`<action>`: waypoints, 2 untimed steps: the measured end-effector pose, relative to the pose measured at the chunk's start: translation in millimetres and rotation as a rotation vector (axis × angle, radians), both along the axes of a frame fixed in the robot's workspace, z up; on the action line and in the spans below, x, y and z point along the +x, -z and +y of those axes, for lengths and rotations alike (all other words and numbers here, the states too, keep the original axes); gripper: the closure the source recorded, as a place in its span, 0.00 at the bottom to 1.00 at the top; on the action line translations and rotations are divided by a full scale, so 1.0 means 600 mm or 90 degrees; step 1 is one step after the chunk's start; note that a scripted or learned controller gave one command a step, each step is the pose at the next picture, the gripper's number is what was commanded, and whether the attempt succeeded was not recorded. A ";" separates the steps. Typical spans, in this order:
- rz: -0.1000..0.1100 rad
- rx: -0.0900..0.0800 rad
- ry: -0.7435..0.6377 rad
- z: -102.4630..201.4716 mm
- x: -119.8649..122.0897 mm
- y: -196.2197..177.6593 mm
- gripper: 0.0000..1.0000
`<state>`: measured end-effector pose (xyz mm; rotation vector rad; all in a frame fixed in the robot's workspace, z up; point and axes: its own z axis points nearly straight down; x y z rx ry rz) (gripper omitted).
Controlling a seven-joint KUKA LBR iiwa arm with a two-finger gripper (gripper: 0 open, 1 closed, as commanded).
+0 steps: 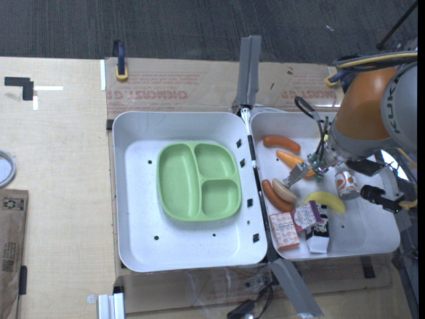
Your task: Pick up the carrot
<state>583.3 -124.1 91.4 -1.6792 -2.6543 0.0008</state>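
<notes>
Pale wooden tabletop (53,178) carries two shallow white bins side by side, and your work is all in the right-hand white bin (372,244); the left-hand white bin (133,244) holds just a light green sectioned plastic plate (199,180).

Look for the small tapered orange carrot (288,157) in the upper middle of the right bin, lying flat just below a reddish-orange sausage (281,141) and above a hot dog in a tan bun (279,193). A yellow banana (327,200), a small printed can (346,184) and a red snack packet (283,230) sit nearby.

Your arm's metal two-finger hand (297,174) is low in that bin, tips just beside the carrot's lower right end and close to the bun. The fingers (293,177) look spread apart, though they are thin and partly blurred at this angle, so take that as probable. Nothing sits between them, so the carrot is not held; it rests on the bin floor.

You are at the approach step, with the grasp itself not yet made. The next move, as I judge it, calls for shifting the hand up and slightly left so the fingers straddle the carrot across its width, then closing. Watch the bun and sausage: they crowd it on both sides, and a stray tip could catch one instead
</notes>
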 end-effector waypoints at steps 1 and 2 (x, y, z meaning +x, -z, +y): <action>-0.001 0.000 0.003 -0.002 0.000 -0.015 1.00; 0.000 0.000 -0.033 0.040 -0.030 -0.002 1.00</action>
